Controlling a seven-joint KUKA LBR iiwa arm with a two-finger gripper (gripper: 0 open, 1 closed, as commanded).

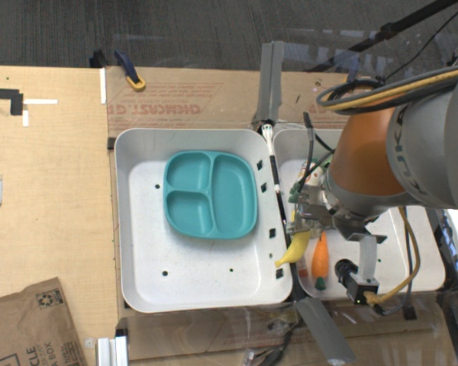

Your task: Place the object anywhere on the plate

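Grey arm [412, 151] hung over the right bin [420, 280], its orange band above the wrist.
Whether the gripper [309, 216] was clenched or released could not be told. A banana [294, 248] and carrot [320, 256] lay just below it in that bin's left corner. The teal plate [211, 195] sat in the left bin [191, 280], well apart from both.

Teal plate [211, 195] (three compartments) in left bin [137, 227]

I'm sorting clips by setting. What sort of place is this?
Probably a robotics lab test bench: a grey and orange arm reaches over two white bins, one holding a teal divided plate, beside cardboard sheets.
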